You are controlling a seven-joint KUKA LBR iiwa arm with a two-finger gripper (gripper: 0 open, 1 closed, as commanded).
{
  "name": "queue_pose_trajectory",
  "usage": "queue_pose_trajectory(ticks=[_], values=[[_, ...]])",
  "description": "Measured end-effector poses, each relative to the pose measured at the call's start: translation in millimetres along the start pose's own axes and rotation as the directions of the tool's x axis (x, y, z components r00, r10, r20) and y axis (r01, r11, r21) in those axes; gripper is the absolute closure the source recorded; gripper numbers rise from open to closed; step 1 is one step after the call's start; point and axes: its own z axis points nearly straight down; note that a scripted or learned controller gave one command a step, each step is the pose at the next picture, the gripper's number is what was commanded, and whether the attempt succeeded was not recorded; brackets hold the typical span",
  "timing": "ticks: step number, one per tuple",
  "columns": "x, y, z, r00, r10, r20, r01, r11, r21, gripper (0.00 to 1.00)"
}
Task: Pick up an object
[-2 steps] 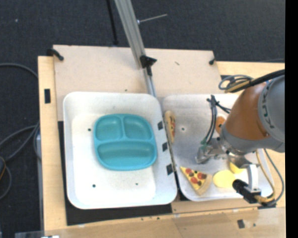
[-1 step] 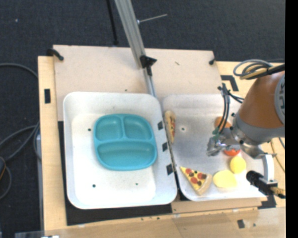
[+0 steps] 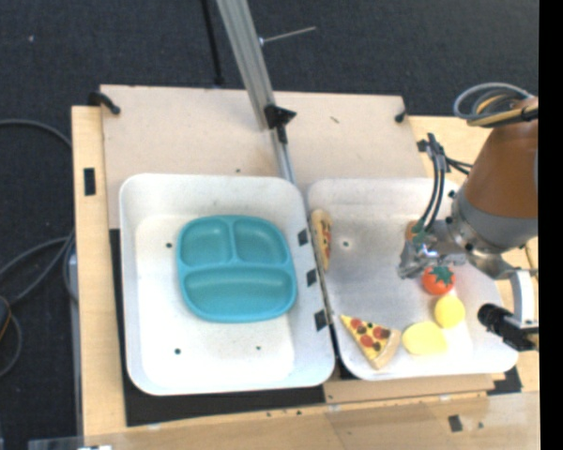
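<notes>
Bins: left bin (image 3: 150,364) holds a teal divided plate (image 3: 235,268). Right bin (image 3: 375,204) holds tomato (image 3: 438,280), two yellow pieces (image 3: 424,338), pizza slice (image 3: 372,337), hotdog (image 3: 321,239) at its left wall. Gripper (image 3: 420,254) just beside tomato; grip state cannot be told.

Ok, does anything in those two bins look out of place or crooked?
One thing: a hot dog toy sits propped on the right bin's left wall, near the seam, rather than flat on the floor like the pizza slice. Nothing looks spilled or broken.

Robot lab: bench (image 3: 244,134), bins (image 3: 141,251), cables (image 3: 19,261).
</notes>
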Motion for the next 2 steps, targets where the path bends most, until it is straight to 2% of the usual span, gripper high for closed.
queue_pose_trajectory(ticks=[1, 2], values=[[-1, 1, 7, 1.000, 0.002, -0.001, -0.002, 1.000, 0.008, 1.00], [55, -5, -7, 1.000, -0.005, -0.004, 0.005, 1.000, 0.005, 1.00]])
